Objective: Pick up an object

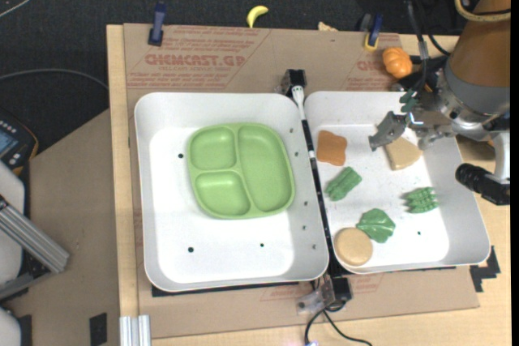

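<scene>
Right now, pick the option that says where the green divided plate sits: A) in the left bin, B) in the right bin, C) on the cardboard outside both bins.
A: the green divided plate lies flat in the left bin, apart from the food pieces in the right bin.

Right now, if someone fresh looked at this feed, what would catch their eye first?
Probably the green divided plate, alone in the left bin. Next, the gripper reaching from the right over the right bin, beside a tan block, with green toy pieces and a round cookie scattered nearer the camera.
</scene>
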`<state>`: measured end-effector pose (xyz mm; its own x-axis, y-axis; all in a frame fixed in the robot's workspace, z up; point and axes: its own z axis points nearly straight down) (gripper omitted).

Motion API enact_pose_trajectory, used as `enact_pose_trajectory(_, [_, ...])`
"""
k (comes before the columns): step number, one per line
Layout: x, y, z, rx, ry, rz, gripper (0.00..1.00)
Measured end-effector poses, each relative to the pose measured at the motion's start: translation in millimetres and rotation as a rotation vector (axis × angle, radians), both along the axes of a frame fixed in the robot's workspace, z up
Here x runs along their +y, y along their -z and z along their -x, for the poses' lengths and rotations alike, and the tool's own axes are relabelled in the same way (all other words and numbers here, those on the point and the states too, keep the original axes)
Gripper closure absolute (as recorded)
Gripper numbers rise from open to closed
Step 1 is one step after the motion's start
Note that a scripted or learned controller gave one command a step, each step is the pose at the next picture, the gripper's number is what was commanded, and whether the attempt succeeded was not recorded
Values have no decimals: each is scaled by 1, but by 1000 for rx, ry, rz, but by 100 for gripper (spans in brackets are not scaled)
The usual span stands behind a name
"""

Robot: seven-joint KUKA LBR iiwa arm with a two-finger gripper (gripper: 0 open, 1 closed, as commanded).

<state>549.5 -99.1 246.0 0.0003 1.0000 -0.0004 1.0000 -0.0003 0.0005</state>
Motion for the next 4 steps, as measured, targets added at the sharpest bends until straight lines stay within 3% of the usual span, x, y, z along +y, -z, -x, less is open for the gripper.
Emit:
enact_pose_trajectory(1, [0,-11,-1,-3,-1,1,100])
enact_pose_trajectory(3, [132,18,73,8,-7,-4,100])
enact_pose_trajectory(4, [155,-123,68,-17,-5,-4,100])
